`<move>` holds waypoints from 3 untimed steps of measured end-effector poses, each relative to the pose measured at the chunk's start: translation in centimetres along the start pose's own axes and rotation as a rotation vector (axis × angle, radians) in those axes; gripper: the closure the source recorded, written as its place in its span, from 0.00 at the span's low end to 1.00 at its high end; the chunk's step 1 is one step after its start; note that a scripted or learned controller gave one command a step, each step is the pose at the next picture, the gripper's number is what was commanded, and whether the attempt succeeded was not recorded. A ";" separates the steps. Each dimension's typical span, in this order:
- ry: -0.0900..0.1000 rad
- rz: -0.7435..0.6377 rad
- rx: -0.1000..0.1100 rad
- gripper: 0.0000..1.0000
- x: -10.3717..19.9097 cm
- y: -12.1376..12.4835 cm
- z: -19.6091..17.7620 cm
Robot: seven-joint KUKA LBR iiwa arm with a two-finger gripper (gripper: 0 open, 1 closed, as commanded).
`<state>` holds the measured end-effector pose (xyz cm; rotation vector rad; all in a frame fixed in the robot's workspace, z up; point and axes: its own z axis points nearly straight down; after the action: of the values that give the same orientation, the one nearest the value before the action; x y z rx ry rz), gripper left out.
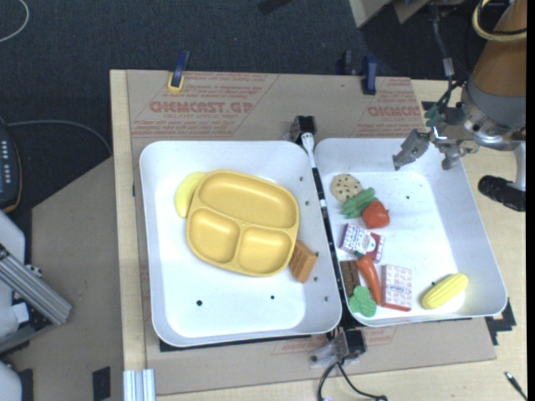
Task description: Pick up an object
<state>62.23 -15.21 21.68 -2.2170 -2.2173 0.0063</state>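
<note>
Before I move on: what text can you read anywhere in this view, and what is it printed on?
"CHEMCAST G.P" in red on the brown board under the bins, behind the left bin.
Same red print repeated behind the right bin, partly cut off; not fully readable.
Two small packets in the right bin: red print, too small to read.

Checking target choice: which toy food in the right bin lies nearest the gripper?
The cookie, a tan speckled disc at the top of the pile, closest to the gripper; the tomato and corn lie farther.

One fixed camera overhead, slanting down on both bins (167, 224).
</note>
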 end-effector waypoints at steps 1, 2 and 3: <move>0.000 -0.001 -0.001 0.00 0.4 0.3 4.4; 0.000 0.000 0.000 0.00 0.6 0.3 10.8; 0.000 0.000 -0.008 0.00 0.7 0.5 12.9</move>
<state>62.63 -14.51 8.78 -2.2208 -2.2215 -0.0033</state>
